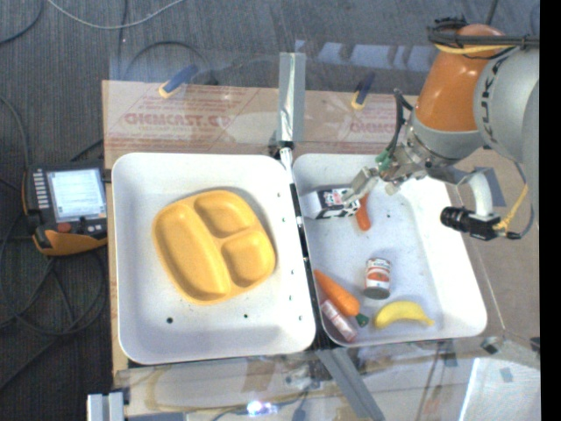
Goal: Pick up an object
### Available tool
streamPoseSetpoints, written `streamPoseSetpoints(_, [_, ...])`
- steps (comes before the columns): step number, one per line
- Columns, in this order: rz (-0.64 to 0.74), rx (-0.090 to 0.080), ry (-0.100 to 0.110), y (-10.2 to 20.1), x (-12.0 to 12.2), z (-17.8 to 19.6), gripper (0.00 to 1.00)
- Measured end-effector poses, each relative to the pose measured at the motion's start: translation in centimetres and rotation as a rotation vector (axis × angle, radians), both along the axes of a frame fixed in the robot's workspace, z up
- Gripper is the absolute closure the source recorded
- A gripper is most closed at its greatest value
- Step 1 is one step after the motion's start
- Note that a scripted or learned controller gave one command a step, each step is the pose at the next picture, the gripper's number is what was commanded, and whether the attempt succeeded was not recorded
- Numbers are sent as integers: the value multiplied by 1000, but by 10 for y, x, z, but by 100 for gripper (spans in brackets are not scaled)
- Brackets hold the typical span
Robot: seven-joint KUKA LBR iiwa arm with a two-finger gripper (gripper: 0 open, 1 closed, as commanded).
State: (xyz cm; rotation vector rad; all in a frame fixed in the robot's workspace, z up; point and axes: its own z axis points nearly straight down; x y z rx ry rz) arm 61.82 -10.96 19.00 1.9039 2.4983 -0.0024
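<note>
My gripper [372,182] hangs over the back part of the right bin [447,261], below the arm's orange band [451,77]. Just under and to the left of it lie a small orange carrot piece [362,217] and a black-and-white carton [331,202]. From this slant I cannot tell whether the gripper touches either one. Further forward in the same bin are a small red-and-white can [378,277], a longer carrot [337,293], a banana [403,315] and a pinkish packet [337,321].
The left bin [140,323] holds a yellow divided tray [216,243]. A metal post [290,95] rises behind the wall between the bins. A small screen device [70,196] sits left of the bench. A black fitting [469,221] on the arm hangs over the right bin's right side.
</note>
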Motion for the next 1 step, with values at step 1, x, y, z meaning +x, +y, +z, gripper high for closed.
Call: streamPoseSetpoints(1, [99, 2, 0, -17, 3, -97, 0])
